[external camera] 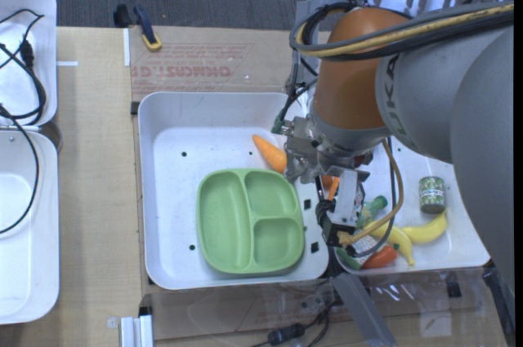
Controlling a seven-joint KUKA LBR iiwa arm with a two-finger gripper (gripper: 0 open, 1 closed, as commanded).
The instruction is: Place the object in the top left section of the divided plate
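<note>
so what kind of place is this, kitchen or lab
Most likely a robotics lab bench, not a kitchen: a grey arm works over white bins holding a green divided plate and toy-like food such as a carrot.

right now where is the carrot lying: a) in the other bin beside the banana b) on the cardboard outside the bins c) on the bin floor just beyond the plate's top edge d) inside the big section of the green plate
c: the carrot lies on the white floor of the bin, just past the top edge of the green divided plate, not in any of its sections.
</note>
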